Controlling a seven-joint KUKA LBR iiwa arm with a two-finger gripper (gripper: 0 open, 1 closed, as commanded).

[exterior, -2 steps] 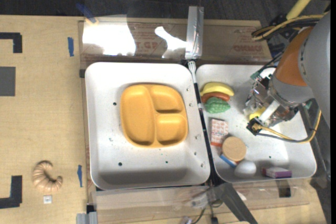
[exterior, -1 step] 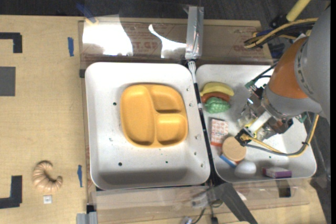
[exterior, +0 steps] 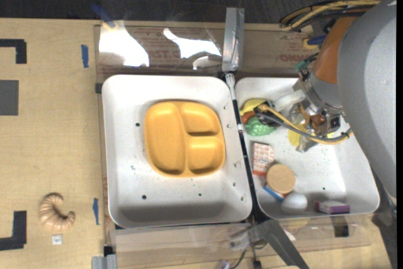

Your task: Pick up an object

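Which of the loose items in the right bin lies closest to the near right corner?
The purple block, lying flat by the right bin's near right corner. The white ball, tan round disc and red-and-white packet all sit further left.

Your grey KUKA arm (exterior: 371,91) comes in from the right edge of the camera view, its broad rounded link filling the upper right corner. The orange band (exterior: 330,53) sits just above the wrist, which angles down and to the left. Below it you see the two-finger gripper (exterior: 306,129), wrapped in yellow and black cables; its tips seem lowered, though clutter blurs them.
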